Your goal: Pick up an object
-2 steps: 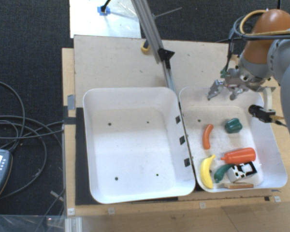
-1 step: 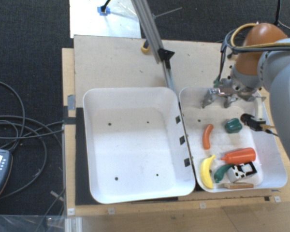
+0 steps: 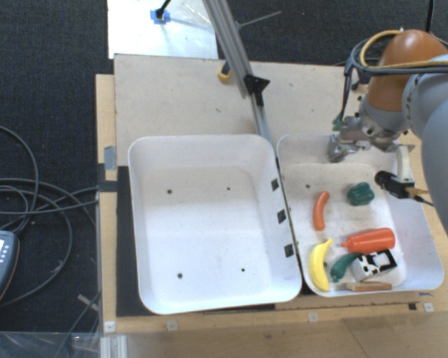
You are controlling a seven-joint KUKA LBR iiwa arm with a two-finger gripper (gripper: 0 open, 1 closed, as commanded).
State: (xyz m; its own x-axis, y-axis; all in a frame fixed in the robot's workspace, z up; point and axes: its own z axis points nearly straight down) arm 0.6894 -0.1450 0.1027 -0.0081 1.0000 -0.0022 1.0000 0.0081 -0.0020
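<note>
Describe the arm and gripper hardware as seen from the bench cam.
The arm is light grey with rounded links and an orange band near the wrist. Yellow and dark cables loop alongside that band. The gripper is small, metallic grey. No markings legible.

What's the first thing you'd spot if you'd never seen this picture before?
Probably the big grey robot arm with its orange band, coming in from the right, its pincer hanging over the far end of the right bin. Next, the bright toys heaped at that bin's near end: a yellow banana, an orange carrot, a small sausage and a green pepper.
</note>
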